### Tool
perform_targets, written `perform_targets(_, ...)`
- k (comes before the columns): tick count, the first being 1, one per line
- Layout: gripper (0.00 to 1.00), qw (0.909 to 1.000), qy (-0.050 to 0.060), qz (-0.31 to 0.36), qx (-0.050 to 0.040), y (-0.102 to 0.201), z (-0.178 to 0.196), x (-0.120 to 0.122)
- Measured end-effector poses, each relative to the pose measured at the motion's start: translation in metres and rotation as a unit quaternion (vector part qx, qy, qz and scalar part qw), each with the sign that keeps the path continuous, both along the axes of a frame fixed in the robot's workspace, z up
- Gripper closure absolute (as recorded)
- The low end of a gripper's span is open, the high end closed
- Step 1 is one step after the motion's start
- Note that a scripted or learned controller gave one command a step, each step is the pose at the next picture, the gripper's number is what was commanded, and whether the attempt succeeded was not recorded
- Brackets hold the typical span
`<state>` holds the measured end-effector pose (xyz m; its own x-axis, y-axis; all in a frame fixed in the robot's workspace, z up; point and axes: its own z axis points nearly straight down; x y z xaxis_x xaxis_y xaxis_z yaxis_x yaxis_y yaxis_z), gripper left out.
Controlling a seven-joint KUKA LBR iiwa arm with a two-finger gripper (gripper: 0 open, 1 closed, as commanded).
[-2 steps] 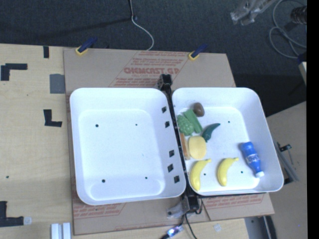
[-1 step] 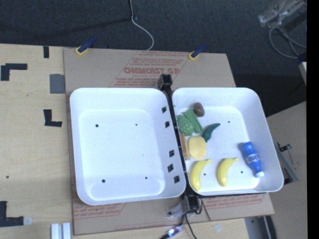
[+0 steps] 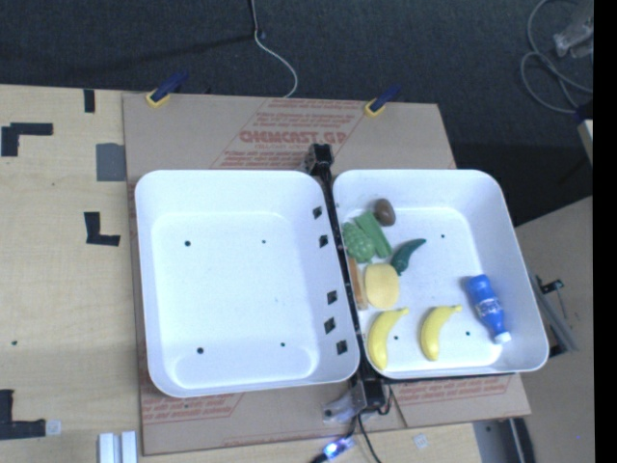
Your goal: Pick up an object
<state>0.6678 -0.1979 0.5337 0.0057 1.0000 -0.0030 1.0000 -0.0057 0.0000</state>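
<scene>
Two white bins sit side by side on a brown board [image 3: 289, 133] over the wooden desk [image 3: 58, 258], dark carpet [image 3: 386, 27] behind; right bin [image 3: 511, 230] holds two bananas [image 3: 384, 336], a blue bottle [image 3: 485, 306] and green toys [image 3: 366, 239]; hand's state, can't tell

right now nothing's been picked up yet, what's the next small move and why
Probably bring the arm in over the right bin and line up above the blue bottle. All the objects lie in that bin, and the bottle sits apart near its right wall, the side the arm reaches from. The two bananas and the green pieces crowd closer to the divider, so they look harder to take cleanly.
</scene>
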Motion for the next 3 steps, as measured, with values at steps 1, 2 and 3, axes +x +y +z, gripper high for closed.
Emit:
perform_targets(1, 1.00, 1.0000, 0.009, 0.002, 0.0031, -0.020, -0.206, -0.025)
perform_targets(2, 1.00, 1.0000, -0.004, 0.005, 0.0002, 0.011, -0.107, 0.002)
perform_targets(3, 1.00, 1.0000, -0.006, 0.005, 0.0001, 0.032, -0.013, 0.001)
